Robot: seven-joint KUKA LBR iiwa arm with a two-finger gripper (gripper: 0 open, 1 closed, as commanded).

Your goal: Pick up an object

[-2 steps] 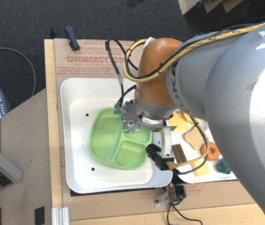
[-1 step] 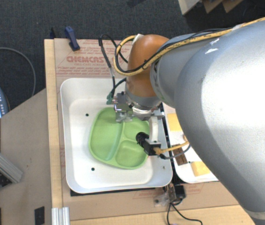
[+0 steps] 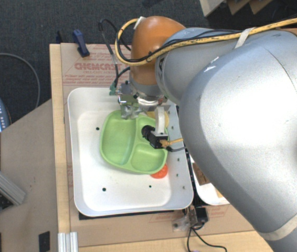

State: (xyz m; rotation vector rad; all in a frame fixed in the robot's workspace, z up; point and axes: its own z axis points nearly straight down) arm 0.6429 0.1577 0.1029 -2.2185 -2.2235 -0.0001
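A small orange object (image 3: 159,173) is peeking out from under the near edge of a green divided dish (image 3: 130,145), which is lying in the left white bin (image 3: 85,193). Beyond, the claw (image 3: 130,105) is hovering at the dish's far rim; whether it is clenched or released cannot be told.

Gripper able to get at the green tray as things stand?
Probably yes. The gripper sits right over the green tray's upper rim in the left bin, with nothing lying between them.
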